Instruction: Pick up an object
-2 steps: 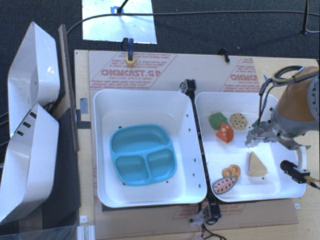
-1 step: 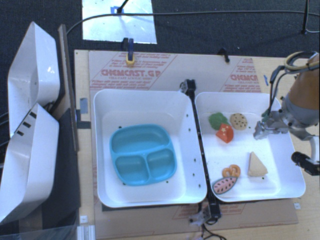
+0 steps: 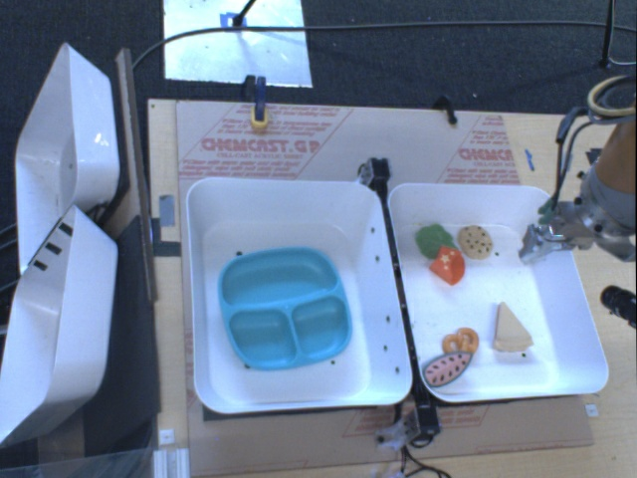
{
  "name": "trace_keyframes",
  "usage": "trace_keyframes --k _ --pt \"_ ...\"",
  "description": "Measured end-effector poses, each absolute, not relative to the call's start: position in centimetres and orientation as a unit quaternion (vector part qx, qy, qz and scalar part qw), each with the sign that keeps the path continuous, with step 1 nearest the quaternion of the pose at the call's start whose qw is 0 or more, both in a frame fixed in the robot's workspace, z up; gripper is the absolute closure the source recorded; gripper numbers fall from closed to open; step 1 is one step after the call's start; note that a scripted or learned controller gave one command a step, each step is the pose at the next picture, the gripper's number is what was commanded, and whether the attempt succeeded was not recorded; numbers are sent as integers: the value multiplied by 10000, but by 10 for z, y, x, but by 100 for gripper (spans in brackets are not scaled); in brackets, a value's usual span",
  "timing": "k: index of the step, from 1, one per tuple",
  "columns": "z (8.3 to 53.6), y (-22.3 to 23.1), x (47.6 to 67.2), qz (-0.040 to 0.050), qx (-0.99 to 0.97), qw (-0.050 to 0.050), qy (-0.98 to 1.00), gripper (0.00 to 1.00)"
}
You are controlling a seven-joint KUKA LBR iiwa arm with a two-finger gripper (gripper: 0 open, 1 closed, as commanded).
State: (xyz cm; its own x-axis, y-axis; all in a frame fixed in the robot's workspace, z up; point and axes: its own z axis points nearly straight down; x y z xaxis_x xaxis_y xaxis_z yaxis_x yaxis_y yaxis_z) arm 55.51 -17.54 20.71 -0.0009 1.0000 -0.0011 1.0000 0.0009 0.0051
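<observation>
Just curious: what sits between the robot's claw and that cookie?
Bare white floor of the right bin separates the gripper from the cookie in the camera view.

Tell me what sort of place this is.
Likely a robotics lab test bench: two white bins clamped on a board, a robot gripper reaching in, and toy food such as a cookie beside a blue divided tray.

Both bins (image 3: 299, 202) white. Tray (image 3: 286, 305) light blue. My bin's items: green lump (image 3: 432, 238), red-orange piece (image 3: 449, 266), tan cookie (image 3: 476, 241) with dark dots, pale wedge (image 3: 512, 329), brown pretzel (image 3: 460, 342), pink melon slice (image 3: 446, 369), dark-seeded.
</observation>
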Motion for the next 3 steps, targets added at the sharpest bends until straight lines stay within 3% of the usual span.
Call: trace_keyframes --k 3 --pt "192 -16 549 7 7051 -2 7091 100"
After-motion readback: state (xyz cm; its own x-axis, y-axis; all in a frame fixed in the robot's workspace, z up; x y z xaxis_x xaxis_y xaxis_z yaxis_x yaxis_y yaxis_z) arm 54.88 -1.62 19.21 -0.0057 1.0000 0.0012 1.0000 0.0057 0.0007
